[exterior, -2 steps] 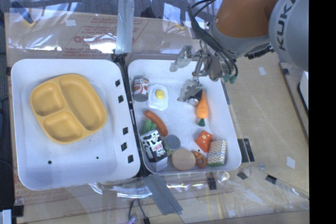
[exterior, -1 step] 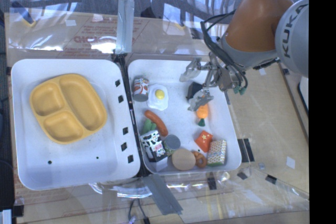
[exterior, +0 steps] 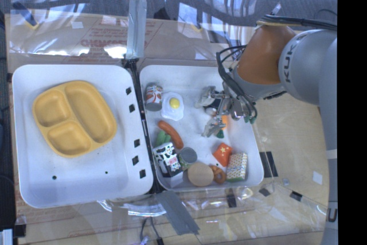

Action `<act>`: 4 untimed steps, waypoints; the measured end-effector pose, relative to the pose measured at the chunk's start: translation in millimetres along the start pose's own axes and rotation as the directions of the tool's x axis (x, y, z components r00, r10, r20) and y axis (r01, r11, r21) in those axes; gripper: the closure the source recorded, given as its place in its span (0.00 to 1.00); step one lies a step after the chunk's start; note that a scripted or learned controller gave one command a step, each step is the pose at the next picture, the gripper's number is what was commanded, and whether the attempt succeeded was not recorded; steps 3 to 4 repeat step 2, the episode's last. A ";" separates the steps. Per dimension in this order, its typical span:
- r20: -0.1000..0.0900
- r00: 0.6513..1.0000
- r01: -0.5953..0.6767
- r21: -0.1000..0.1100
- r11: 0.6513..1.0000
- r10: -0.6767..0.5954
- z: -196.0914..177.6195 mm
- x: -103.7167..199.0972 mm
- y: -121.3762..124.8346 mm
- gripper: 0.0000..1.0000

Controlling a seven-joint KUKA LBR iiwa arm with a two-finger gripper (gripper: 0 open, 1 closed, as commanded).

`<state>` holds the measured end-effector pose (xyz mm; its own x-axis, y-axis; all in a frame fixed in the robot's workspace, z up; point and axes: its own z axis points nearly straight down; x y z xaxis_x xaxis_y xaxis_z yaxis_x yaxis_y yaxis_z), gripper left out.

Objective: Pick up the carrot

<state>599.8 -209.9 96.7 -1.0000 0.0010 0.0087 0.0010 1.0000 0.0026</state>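
**A:** Where's the hand (exterior: 213,117) now?

**B:** Over the right bin (exterior: 192,73), toward its right side, with the grey arm (exterior: 304,66) reaching in from the right. The metal fingers point down and to the left.

**A:** Has it got the carrot?

**B:** There's a bit of orange with some green right at the fingertips, which I take for the carrot (exterior: 219,123). From here I can't tell whether the fingers are closed on it or just resting beside it.

**A:** What else is in that bin?

**B:** A fried egg toy (exterior: 174,105) and a small can (exterior: 153,96) at the far left. A sausage (exterior: 171,133) lies nearer the middle, with something green (exterior: 163,138) just beside it. At the near edge there's a cow-patterned carton (exterior: 166,159), a grey disc (exterior: 187,155), a tan egg-shaped thing (exterior: 200,174), a pretzel (exterior: 217,173), an orange-red piece (exterior: 222,154) and a checkered block (exterior: 237,166).

**A:** And the left bin (exterior: 34,175)?

**B:** It holds a yellow divided plate (exterior: 73,117), lying well apart from the hand. Both bins sit side by side on the surface (exterior: 298,140).
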 end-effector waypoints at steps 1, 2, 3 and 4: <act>0.013 1.000 0.007 0.004 1.000 -0.008 -17.0 -4.9 1.2 1.00; 0.022 0.997 -0.079 0.007 0.997 0.079 -120.3 30.1 -0.2 1.00; 0.022 0.997 -0.079 0.007 0.997 0.079 -120.3 30.1 -0.2 1.00; 0.022 0.997 -0.079 0.007 0.997 0.079 -120.3 30.1 -0.2 1.00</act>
